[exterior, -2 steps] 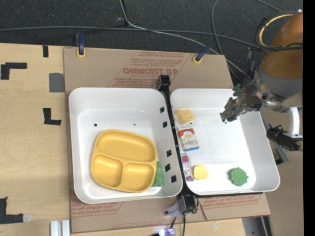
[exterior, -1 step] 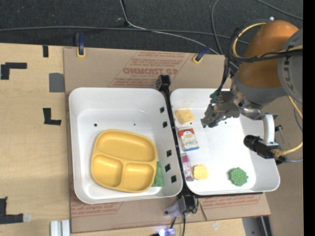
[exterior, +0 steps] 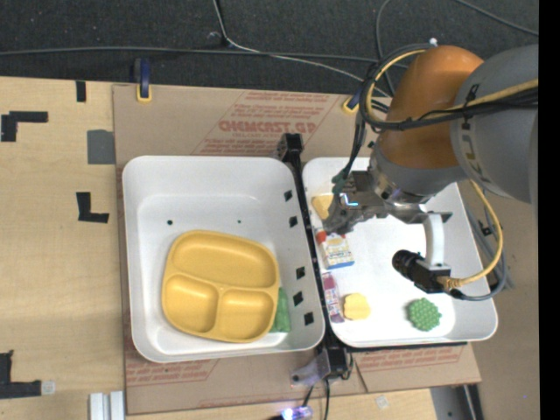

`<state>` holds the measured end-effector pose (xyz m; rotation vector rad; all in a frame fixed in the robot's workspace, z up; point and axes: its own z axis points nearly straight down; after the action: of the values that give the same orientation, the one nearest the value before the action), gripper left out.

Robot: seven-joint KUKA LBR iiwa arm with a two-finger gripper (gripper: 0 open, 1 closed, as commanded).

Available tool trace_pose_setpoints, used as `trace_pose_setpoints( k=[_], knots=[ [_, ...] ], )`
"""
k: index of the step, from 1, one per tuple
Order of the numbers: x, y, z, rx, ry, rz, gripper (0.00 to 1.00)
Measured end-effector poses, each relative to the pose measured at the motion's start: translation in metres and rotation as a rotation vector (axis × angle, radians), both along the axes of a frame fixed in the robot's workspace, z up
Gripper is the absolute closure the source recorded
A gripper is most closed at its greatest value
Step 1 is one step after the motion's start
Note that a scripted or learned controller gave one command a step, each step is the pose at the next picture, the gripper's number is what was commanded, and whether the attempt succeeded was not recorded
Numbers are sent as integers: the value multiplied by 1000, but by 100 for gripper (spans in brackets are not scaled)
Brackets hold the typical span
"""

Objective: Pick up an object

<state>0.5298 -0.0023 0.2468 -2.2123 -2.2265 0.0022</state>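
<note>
Seen from above, the arm (exterior: 437,112) reaches in from the right, and its gripper (exterior: 344,219) hangs low over the left part of the right bin (exterior: 389,265), close to the wall between the two bins. Whether the gripper is spread or pressed together cannot be told from this angle. A pale yellow piece (exterior: 323,205) lies just beside it, and a small printed packet (exterior: 338,253) lies just in front of it. Nearer the front edge are a narrow pink item (exterior: 332,296), a round yellow object (exterior: 356,306) and, well apart to the right, a bumpy green ball (exterior: 424,314). The left bin (exterior: 149,199) holds a yellow divided tray (exterior: 220,285) with a green thing (exterior: 282,311) against its right side.
</note>
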Motion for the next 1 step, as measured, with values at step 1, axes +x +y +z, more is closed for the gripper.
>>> trace_pose_setpoints(
  k=[1],
  knots=[
    [1,55,-3,-1,-1,-1,100]
  ],
)
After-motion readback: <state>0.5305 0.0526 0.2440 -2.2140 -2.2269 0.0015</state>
